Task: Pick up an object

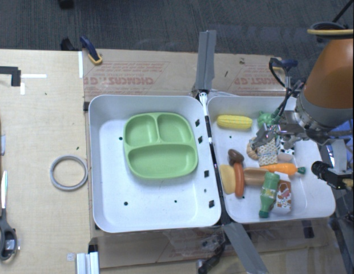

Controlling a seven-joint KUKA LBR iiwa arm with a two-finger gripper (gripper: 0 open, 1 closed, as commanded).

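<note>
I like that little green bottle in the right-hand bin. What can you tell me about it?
The green bottle looks like toy plastic, with a darker green cap and a pale label. It lies on its side near the right bin's front wall, touching the hot dog above it and the small carton beside it.

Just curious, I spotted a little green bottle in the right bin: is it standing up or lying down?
Lying down. The green bottle rests on its side on the right bin floor.

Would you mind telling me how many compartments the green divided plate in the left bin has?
3. On the green divided plate, two smaller compartments sit side by side along its far edge, and one wide compartment runs along its near edge. None appears hidden.
</note>
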